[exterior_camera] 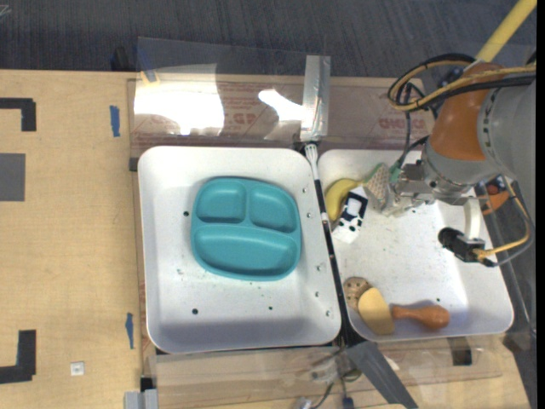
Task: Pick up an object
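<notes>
Grey arm [502,135] reaching into the right bin [490,309], hand [393,196] low near its back left corner, finger state impossible to tell, yellow banana [338,193] just beside it, black-and-white block [351,214] touching banana, wooden spoon [396,312] at front, teal divided plate [247,227] in left bin [162,254].

- The arm [498,130] runs off the right edge, so its upper links are cut off.
- The gripper [393,196] sits under the wrist; whether its fingers are spread or closed cannot be told.
- The yellow object [338,194] is partly covered by a black-and-white item [351,215]; what either one is remains unclear.
- The yellow pole [509,22] leaves the frame at the top right corner.
- A small greenish thing [377,180] beside the gripper is too blurred to name.
</notes>
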Robot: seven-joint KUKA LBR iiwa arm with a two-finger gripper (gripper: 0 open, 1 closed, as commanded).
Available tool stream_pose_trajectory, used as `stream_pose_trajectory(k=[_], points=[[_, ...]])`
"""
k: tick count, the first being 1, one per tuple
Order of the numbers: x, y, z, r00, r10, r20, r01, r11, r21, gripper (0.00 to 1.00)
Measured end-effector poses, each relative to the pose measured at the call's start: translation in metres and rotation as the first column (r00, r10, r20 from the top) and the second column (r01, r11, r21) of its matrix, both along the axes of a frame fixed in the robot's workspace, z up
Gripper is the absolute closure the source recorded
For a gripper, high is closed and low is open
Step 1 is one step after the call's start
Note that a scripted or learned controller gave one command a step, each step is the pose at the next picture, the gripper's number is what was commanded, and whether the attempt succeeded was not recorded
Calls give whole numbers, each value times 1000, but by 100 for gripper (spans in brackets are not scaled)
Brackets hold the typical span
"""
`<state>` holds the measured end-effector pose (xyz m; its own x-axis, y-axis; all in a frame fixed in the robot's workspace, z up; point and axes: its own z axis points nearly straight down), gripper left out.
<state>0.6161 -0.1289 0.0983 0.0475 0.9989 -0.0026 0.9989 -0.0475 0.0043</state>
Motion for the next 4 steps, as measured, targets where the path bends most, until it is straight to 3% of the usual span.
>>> stream_pose_trajectory(k=[1, 2, 3, 4], points=[[0, 0, -1, 1000, 0, -1, 0, 1000, 0, 0], [51, -40, -12, 971, 237, -2, -237, 971, 1, 0], [-3, -15, -11, 957, 292, -1, -292, 957, 1, 0], [-26, 50, 92, 872, 489, 7, -489, 872, -3, 0]])
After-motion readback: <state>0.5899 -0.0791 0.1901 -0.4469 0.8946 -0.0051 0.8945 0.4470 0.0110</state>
